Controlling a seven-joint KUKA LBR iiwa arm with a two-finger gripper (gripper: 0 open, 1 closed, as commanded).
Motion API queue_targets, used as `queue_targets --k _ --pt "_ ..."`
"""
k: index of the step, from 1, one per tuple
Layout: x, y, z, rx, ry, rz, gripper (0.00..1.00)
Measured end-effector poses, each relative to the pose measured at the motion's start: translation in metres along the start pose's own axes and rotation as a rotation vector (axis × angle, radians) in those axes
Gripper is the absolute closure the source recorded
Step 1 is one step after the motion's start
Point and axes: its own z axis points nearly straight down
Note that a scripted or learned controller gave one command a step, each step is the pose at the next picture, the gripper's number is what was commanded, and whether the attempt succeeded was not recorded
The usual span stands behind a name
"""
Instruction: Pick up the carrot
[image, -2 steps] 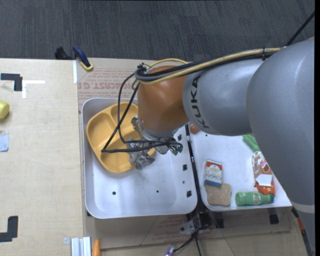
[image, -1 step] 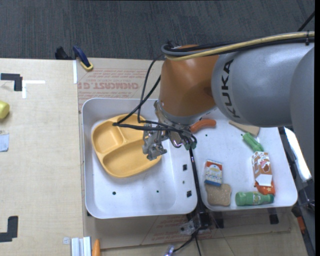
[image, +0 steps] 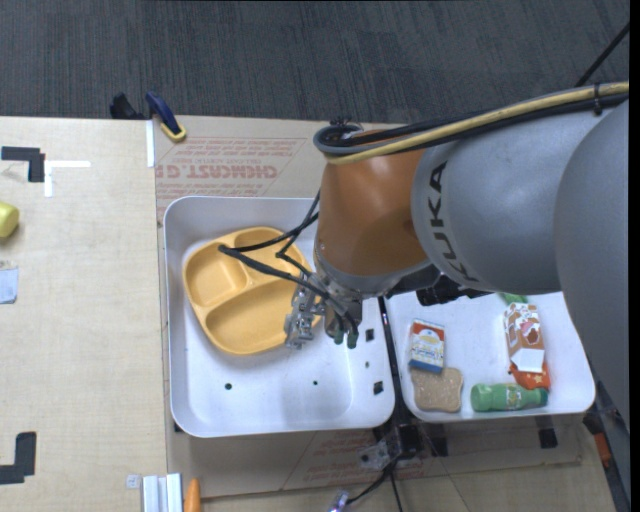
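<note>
The grey arm with its orange band (image: 375, 215) reached in from the right and hung over the left of the two shallow white bins (image: 200, 400). Its end effector (image: 318, 322) sat low at the right edge of a yellow plastic divided plate (image: 235, 295), which lay tilted in the upper left part of that bin. Whether the end effector was open or closed could not be told from this view, and nothing could be made out in its grasp. Black cables ran from the wrist across the plate.

No carrot could be identified with certainty in either bin.

In the right white bin (image: 570, 405) lay a small carton with a blue and orange label (image: 426, 347), and just below it a tan slice of toast (image: 438, 390). To their right stood a red and white packet (image: 524, 345), with a green bottle (image: 508, 397) lying on its side beneath it.

On the wooden table (image: 80, 330) to the far left, well apart from the bins, sat a small yellow object (image: 6, 220) at the frame edge. A blue clip (image: 165, 115) lay near the top edge of the cardboard under the bins.
</note>
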Motion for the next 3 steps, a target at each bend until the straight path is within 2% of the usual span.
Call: queue_targets --k 3 --pt "-0.005 0.001 -0.028 0.0 -0.01 -0.006 1.0"
